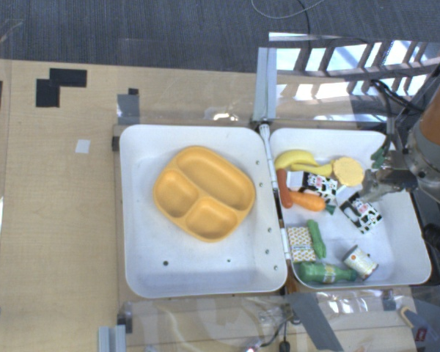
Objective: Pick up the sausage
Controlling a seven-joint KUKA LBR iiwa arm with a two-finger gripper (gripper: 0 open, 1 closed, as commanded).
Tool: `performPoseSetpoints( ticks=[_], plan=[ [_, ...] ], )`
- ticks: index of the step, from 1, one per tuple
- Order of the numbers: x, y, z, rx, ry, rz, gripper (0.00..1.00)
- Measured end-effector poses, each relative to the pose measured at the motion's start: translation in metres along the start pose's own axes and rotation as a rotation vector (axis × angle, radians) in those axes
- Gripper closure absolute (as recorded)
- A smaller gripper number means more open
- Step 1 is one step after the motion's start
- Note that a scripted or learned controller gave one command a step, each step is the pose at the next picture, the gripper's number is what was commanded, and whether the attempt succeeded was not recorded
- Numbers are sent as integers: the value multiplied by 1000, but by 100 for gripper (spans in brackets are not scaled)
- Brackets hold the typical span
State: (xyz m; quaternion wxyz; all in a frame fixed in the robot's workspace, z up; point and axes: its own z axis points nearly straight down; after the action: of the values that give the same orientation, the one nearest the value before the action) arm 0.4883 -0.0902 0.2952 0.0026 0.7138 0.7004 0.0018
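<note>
Grey gripper (369,189) hangs over the right bin (403,262), grip state impossible to tell, with the reddish sausage (282,188) well apart

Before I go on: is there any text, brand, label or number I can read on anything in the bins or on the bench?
No text is legible.
The two cow-patterned cartons: print too small to read.
Green bottle and small can: labels blurred.
Checkered packet: pattern, no readable words.

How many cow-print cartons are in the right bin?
2: one carton beside the carrot, the other carton just below the gripper, nearer the bin's right side. More could hide under the arm.
</note>
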Motion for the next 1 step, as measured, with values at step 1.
performPoseSetpoints(
  ticks=[1],
  plan=[
    [25,-2,97,4,1,185,100]
  ],
)
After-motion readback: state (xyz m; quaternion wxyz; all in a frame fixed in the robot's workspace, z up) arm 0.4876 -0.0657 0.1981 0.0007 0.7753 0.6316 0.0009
